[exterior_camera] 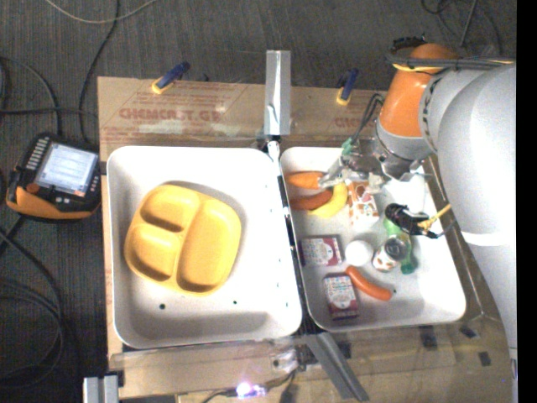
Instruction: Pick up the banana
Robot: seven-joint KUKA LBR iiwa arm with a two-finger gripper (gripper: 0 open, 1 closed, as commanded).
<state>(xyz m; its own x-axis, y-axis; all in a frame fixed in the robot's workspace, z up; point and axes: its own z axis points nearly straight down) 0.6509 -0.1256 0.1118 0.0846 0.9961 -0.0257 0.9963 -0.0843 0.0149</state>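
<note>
The banana (330, 204) is a short yellow curve lying in the right bin (436, 305), near its back left corner. It rests against an orange, carrot-like piece (307, 200), and a second orange piece (304, 179) lies just behind. My gripper (346, 173) hangs right above the banana's far end, reaching in from the right under the orange wrist band. Its tips are hidden among the metal parts, and whether they touch the banana is unclear.
In the left bin (126, 309) sits a yellow divided plate (185, 238). The right bin also holds two small red-and-white packs (321, 250) (340, 296), a white ball (358, 252), an orange sausage shape (370, 285), a green bottle (401, 254) and a red-white box (362, 204).
</note>
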